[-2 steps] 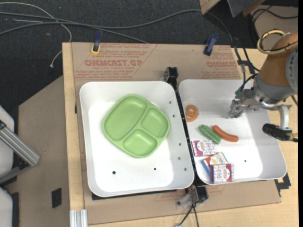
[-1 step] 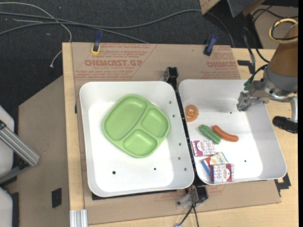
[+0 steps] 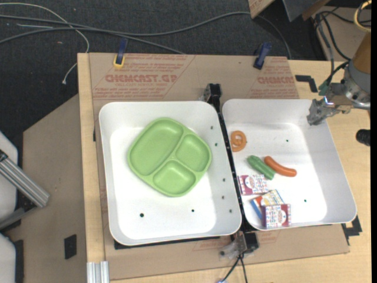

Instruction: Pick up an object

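Gripper point(image 3: 316, 112) sits at the far right corner of the right bin point(image 3: 321, 158), over its rim, hanging from the wrist at the right edge of the view; its end is small and blurred, so I cannot tell how it is set, and nothing is seen in it. Objects in the right bin all lie apart from the gripper, toward the bin's left and near side. An orange pretzel-shaped ring point(image 3: 238, 140) lies near the left wall, toward the far side. Nearer, about mid-bin, a green pod-shaped piece point(image 3: 260, 165) lies at a slant with an orange sausage-shaped piece point(image 3: 280, 166) just beside it on the right; they look to touch at one end. Nearer again, against the left wall, a small pink-and-white carton point(image 3: 255, 184) lies flat. At the near edge a second carton point(image 3: 275, 214), red and white, rests beside a blue item point(image 3: 257, 207) whose shape is unclear. Left bin point(image 3: 118, 205) holds a green three-compartment plate point(image 3: 169, 156), turned at an angle, roughly centred. Both bins rest on a cardboard sheet point(image 3: 147, 75) with red lettering, clipped at the far edge by two blue clamps point(image 3: 121, 52).
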You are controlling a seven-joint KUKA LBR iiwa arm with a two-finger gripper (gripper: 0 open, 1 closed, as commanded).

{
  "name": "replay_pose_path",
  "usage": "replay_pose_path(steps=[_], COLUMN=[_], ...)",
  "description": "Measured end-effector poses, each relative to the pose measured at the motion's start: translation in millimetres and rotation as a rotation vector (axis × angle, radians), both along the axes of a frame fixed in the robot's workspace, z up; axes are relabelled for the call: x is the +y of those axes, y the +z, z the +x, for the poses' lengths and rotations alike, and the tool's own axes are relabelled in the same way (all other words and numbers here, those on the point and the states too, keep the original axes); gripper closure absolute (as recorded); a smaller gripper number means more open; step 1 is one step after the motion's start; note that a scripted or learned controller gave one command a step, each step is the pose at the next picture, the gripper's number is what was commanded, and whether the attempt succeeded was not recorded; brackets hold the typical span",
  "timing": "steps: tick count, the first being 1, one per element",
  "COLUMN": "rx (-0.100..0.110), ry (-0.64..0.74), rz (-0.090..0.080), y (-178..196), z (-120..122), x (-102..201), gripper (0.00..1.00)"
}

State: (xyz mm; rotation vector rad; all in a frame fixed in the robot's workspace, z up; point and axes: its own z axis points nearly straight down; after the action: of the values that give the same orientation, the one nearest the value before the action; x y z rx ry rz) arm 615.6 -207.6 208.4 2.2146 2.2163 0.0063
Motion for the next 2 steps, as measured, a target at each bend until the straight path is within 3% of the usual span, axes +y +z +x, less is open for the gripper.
replay_pose_path(steps=[1, 2], rx=[0.001, 0.011], ry=[0.001, 0.003], rz=[0.0, 0.005], y=[55.1, 42.3], z=[1.4, 2.7], x=[-0.4, 52.0], gripper=[1.0, 1.0])
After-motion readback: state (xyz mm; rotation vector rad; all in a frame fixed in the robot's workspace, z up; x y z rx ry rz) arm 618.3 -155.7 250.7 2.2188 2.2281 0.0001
